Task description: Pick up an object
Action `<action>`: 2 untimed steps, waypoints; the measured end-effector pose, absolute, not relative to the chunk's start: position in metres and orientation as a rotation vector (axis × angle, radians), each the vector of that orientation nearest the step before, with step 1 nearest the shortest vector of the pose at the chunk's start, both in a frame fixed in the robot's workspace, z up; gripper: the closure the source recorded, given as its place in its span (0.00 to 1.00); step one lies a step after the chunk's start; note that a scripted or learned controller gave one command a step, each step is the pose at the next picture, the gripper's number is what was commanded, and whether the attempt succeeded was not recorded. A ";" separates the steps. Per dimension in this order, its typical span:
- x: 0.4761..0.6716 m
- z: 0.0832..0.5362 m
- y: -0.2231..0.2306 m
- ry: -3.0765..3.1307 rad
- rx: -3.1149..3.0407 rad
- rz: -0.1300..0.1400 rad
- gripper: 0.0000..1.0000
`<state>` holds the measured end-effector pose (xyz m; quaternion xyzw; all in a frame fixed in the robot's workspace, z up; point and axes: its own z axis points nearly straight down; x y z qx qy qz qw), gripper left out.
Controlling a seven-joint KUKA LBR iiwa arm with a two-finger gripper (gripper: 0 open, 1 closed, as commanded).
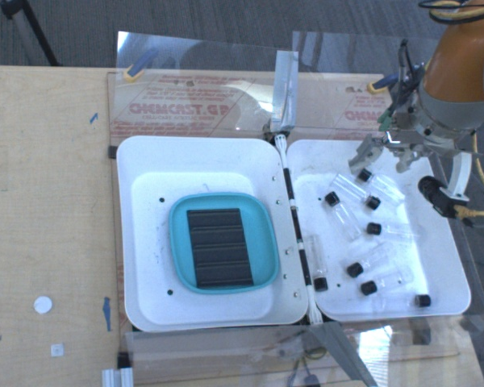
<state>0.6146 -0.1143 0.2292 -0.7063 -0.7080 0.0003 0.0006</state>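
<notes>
Hovering over right bin (448,252): gripper (385,156), fingers spread apart, nothing between. Clear vials (348,189) probably light, slippery, fragile; gripping mid-body across seeming best.

Left of the divider (285,176) sits the left bin (145,168), holding a tray (181,216); right of it, vials (351,212) lie scattered in the right bin (448,285).

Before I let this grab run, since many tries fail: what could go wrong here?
The clear vials lie scattered and close together in the right bin, so the claw may nudge neighbours or slip off one. The vial nearest the claw lies by the bin's far wall, so a finger might strike the wall.
</notes>
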 end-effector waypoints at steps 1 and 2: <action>0.648 0.115 -0.146 -2.315 -2.157 -0.018 0.00; 0.599 0.087 -0.168 -2.233 -2.216 -0.003 0.00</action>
